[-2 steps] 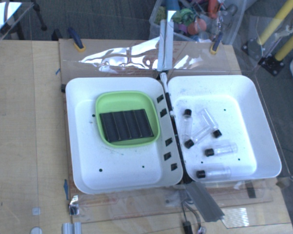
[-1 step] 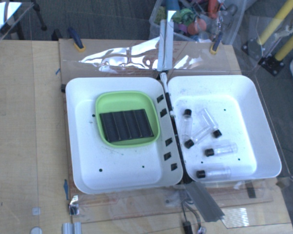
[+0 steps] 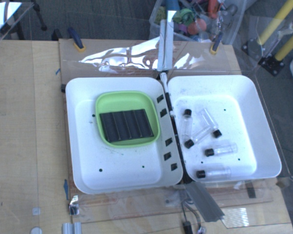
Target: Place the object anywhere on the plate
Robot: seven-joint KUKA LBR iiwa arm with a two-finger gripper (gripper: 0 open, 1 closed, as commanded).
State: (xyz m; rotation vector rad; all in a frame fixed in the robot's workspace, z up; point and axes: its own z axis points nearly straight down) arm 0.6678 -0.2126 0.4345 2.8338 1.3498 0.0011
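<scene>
Green plate (image 3: pixel 127 101) sits waiting in the left bin (image 3: pixel 83 174), clear vials (image 3: pixel 207 125) scattered lower right, presumably ready for picking, and the claw's state I can't tell.

looks like a robotics lab / test bench. light wood bench (image 3: pixel 20 130) w/ two shallow white bins (image 3: pixel 83 174) set side by side, clear plastic sheeting (image 3: pixel 132 57) clamped along the back edge, a clear tub of mixed colourful bits (image 3: pixel 195 9) behind, yellow-and-black stand parts (image 3: pixel 278 28) at the far right, grey carpet-type floor, loose cable under the bins' front edge.
</scene>
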